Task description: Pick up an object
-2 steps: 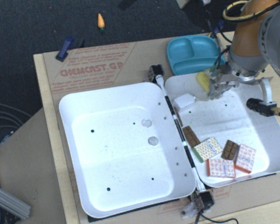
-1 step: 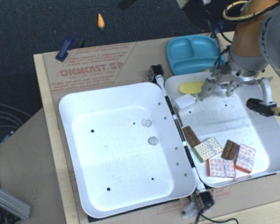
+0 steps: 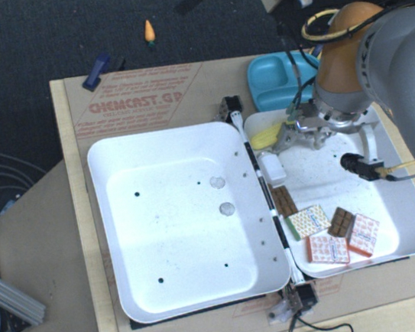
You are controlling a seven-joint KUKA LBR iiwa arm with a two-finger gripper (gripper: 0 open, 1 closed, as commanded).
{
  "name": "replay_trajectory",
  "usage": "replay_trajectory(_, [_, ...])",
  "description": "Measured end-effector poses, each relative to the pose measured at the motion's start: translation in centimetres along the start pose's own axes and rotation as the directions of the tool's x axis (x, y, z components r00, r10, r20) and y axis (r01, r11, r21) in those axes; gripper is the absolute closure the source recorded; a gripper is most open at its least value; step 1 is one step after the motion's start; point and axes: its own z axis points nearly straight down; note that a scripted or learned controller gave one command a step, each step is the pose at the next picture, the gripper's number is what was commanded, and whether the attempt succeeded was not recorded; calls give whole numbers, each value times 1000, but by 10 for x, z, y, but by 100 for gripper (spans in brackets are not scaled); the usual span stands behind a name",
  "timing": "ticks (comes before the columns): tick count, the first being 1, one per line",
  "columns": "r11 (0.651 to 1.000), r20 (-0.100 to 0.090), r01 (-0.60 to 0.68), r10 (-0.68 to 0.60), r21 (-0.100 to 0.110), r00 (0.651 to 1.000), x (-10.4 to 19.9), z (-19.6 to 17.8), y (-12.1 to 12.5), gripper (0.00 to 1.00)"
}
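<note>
The right bin (image 3: 398, 202) holds several things. A yellow object (image 3: 264, 136) lies at its far left corner, with a white block (image 3: 272, 168) and a brown bar (image 3: 284, 201) along the left wall below it. Near the front lie a pale green-patterned packet (image 3: 309, 221), a small brown piece (image 3: 341, 221) and two red-and-white packets (image 3: 328, 249) (image 3: 364, 234). My gripper (image 3: 295, 131) hangs low over the far part of this bin, just right of the yellow object. Nothing shows between its tips.
The left bin (image 3: 122, 213) shows two small grey round spots (image 3: 222, 196) near its right wall. A light blue container (image 3: 275, 81) stands behind the right bin. A blue object (image 3: 96, 72) and a small orange one (image 3: 149, 31) lie beyond the bench.
</note>
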Motion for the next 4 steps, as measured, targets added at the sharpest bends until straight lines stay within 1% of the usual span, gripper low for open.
replay_trajectory(1, [1000, 1, 1, -1, -2, 1000, 0, -10, 1, 100])
replay_trajectory(2, [1000, 1, 1, -1, -1, 1000, 0, -10, 0, 0])
replay_trajectory(3, [1000, 3, -1, 1, -6, 1000, 18, -1, 11, 0])
replay_trajectory(4, [1000, 4, 0, 0, -9, 1000, 18, -11, 12, 100])
